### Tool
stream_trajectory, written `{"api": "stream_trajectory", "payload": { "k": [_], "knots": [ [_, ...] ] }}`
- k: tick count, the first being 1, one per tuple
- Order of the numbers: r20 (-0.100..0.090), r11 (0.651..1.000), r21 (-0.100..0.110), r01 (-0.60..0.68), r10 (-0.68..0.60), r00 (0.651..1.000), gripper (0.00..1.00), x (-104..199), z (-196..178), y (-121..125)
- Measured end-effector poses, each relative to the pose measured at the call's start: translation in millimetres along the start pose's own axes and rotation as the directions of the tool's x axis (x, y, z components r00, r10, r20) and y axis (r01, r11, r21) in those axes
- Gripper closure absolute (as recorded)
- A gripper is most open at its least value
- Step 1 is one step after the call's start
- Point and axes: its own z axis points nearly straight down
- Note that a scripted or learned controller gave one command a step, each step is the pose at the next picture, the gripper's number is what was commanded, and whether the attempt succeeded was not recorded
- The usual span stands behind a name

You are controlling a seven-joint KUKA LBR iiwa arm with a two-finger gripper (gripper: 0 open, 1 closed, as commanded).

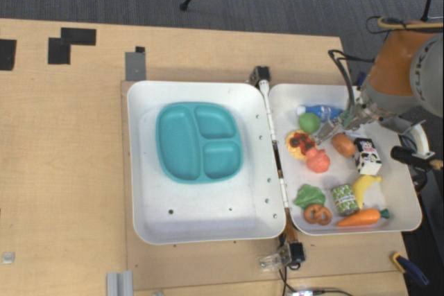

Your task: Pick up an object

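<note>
Tool [331, 129] was found low in the right bin [409, 218], at the end of the grey arm [409, 80] reaching in from the right. Whether its fingers were apart or together could not be told; the metal parts blurred into the toys around them. Nothing could be confirmed between the fingers.

Objects nearest the tool: a green ball [309, 122] just to its left, a blue bottle [320, 110] lying above that against the bin's far wall, and a brown oval piece [343, 145] just to its lower right. A pink piece [318, 161] lay just below the tool, beside a yellow-and-red item [300, 143] near the bin's left wall.

Farther out, a black-and-white figure [368, 156] stood to the right of the brown piece. A yellow banana [365, 186] lay below that figure. Along the near wall were a green leafy piece [308, 195], a brown round piece [318, 214] touching it, a green can [344, 199] and an orange carrot [361, 218].

The left bin [146, 218] held a teal divided tray [200, 142], well apart from the tool. Both bins sat side by side on the wooden surface [62, 170], joined along a central hinge strip. Black patches [69, 44] marked the surface's far left.
</note>
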Motion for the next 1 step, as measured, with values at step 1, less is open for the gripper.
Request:
{"api": "stream_trajectory", "payload": {
  "k": [1],
  "knots": [
    [0.004,1.0,-0.006,0.001,-0.001,1.0,1.0,-1.0,-12.5,2.1]
  ]
}}
